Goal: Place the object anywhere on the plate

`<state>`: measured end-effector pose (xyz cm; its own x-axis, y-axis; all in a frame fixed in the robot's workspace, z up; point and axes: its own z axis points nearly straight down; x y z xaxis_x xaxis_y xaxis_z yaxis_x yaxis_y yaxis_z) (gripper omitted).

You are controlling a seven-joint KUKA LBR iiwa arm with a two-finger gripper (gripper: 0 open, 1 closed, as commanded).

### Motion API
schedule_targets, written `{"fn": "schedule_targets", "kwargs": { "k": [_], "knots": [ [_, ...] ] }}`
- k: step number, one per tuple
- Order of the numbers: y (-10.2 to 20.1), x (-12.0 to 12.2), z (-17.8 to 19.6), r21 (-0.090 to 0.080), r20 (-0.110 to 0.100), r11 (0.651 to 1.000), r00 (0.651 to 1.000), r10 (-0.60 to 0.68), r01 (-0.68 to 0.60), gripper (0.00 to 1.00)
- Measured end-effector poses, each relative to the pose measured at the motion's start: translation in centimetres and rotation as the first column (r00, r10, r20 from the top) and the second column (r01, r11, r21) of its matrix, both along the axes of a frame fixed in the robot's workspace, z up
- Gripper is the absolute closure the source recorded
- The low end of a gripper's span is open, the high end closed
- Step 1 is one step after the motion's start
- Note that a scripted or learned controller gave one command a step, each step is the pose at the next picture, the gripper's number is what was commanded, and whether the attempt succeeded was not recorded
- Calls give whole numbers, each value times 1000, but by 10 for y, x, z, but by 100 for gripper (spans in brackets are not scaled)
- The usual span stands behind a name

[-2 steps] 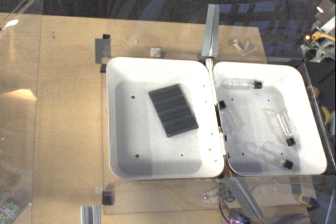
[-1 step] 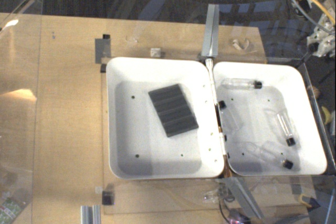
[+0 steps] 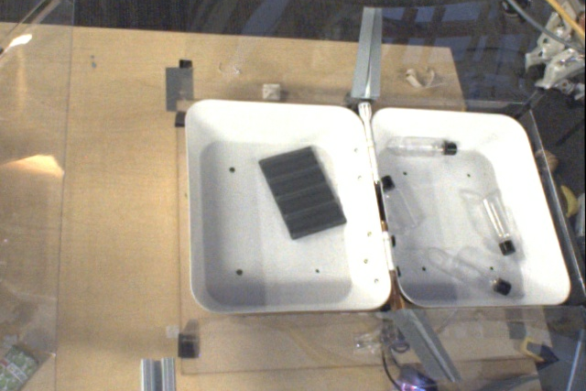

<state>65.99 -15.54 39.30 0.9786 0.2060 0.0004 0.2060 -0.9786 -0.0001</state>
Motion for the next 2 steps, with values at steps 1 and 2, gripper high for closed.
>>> {"fn": "schedule_targets", "kwargs": {
  "k": [1, 2],
  "knots": [
    [47, 2, 42, 1, 1, 998, 998, 69, -69, 100],
    [47, 3, 51, 3, 1, 997, 997, 71, -71, 100]
  ]
}}
